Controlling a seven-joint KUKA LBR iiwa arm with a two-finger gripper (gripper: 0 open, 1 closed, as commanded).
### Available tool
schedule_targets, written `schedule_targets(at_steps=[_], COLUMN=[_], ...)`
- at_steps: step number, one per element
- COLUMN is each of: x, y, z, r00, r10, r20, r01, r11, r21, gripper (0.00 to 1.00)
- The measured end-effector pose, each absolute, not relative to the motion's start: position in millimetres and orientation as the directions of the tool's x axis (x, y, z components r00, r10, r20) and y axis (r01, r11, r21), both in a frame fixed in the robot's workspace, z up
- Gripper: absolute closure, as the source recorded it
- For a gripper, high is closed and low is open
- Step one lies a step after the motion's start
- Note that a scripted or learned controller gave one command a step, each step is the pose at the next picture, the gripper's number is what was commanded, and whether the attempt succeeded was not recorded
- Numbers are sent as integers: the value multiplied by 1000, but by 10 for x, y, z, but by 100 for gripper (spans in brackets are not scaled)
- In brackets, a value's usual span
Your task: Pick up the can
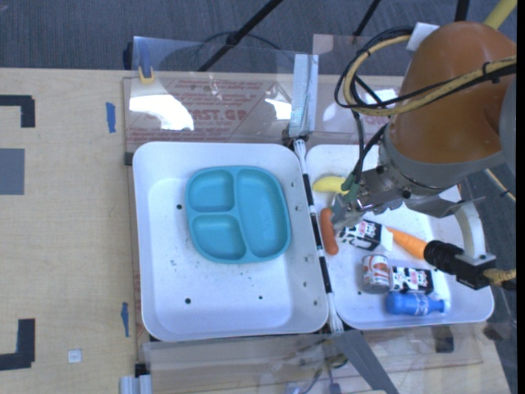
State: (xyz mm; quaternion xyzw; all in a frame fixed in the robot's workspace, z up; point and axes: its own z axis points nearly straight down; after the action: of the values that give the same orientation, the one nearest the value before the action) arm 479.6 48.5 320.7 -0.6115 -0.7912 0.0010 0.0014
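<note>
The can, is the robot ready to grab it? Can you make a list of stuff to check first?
1. Can in plain sight in the right bin: ok.
2. Gripper above the can: not ok, it sits nearer the banana and the hot dog, at the bin's far left.
3. Space around the can: not ok, a black-and-white carton touches its right side and a blue bottle lies just below.
4. Can standing up: cannot tell, it looks to be lying on its side.
5. Fingers open enough: cannot tell.
6. Left bin's blue plate out of the way: ok.
</note>
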Motion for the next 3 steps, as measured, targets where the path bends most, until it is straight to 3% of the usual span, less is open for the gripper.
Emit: schedule_targets(at_steps=[1, 3], x=[4803, 4830], y=[355, 375], z=[4335, 4549], r00=[-569, -574], r10=[822, 819], r20=[-2, -11], r01=[822, 819], r11=[569, 574], r21=[3, 13], gripper=[100, 100])
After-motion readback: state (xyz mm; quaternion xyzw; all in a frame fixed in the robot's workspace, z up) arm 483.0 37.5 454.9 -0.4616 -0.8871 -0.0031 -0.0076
